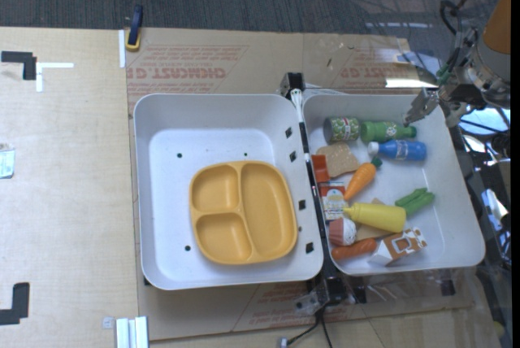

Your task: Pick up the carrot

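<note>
in the camera view, the carrot (360, 180) is seen lying at a slant in the right bin (455, 200), between a slice of bread (338, 160) and a yellow bottle (376, 215). the gripper (420, 109) is held above the bin's far right corner, near a green bottle (387, 131); whether its fingers are spread cannot be told. a yellow plate (242, 211) is set in the left bin (162, 176).

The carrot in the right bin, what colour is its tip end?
Orange body with a small green top, in the camera view: carrot, lying in the right bin.
</note>
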Motion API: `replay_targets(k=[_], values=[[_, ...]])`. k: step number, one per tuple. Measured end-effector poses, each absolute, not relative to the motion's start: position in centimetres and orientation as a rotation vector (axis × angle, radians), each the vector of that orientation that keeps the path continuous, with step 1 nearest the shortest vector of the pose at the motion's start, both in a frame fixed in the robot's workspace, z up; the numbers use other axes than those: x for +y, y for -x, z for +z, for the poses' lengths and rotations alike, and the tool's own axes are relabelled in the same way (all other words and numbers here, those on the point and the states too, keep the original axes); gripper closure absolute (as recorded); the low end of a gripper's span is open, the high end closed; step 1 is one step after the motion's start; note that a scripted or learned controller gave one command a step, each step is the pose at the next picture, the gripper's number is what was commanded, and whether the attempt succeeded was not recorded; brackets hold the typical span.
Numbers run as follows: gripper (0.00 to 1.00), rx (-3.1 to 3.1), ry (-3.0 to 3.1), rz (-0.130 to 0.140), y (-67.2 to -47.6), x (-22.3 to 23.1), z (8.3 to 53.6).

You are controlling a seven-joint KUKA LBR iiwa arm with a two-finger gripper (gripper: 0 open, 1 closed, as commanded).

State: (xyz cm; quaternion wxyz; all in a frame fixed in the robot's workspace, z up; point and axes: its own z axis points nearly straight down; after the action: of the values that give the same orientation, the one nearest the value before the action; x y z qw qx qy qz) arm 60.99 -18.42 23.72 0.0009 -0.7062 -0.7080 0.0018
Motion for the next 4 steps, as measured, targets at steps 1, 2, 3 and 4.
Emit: replay_targets(k=[1, 2, 3, 4], values=[[0.00, -2.374, 2.055, 0.004, -59.1, -11.2, 11.0], [1.00, -2.374, 2.063, 0.003, -59.2, -11.4, 12.1], [0.00, -2.373, 2.064, 0.003, -59.2, -11.4, 12.0], [0.00, -2.450, 1.965, 0.002, -53.6, -12.4, 9.2]])
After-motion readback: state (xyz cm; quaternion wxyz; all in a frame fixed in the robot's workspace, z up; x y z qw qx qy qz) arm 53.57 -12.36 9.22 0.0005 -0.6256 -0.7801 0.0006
